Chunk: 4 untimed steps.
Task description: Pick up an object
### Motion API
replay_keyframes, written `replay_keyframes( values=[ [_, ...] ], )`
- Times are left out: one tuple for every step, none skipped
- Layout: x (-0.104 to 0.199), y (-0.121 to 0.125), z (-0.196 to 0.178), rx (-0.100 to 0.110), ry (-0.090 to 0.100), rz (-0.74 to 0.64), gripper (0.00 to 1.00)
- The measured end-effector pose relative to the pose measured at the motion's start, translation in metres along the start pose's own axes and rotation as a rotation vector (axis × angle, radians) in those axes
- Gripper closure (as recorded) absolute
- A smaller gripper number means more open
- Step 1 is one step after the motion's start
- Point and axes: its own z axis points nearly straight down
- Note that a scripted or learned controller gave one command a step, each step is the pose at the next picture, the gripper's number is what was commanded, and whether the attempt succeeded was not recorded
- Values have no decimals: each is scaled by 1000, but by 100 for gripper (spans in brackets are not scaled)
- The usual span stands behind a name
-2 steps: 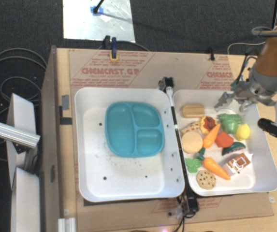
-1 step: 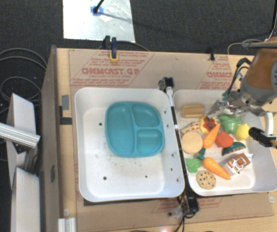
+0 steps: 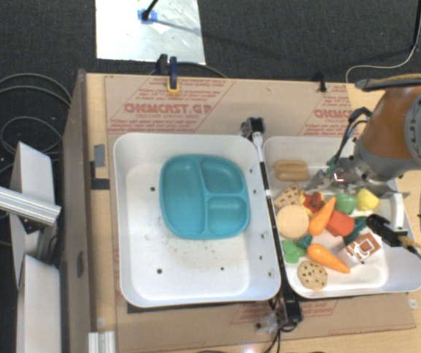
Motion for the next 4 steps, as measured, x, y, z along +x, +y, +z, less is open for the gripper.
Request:
replay_keyframes(
  values=[
    [-33,77,-72,11,2,-6,0],
    [-59,31,9,18,5,-1,0],
    [-55,-9,10,30,8,-1,0],
    [-46,-45,8,30,9,-2,0]
  ],
)
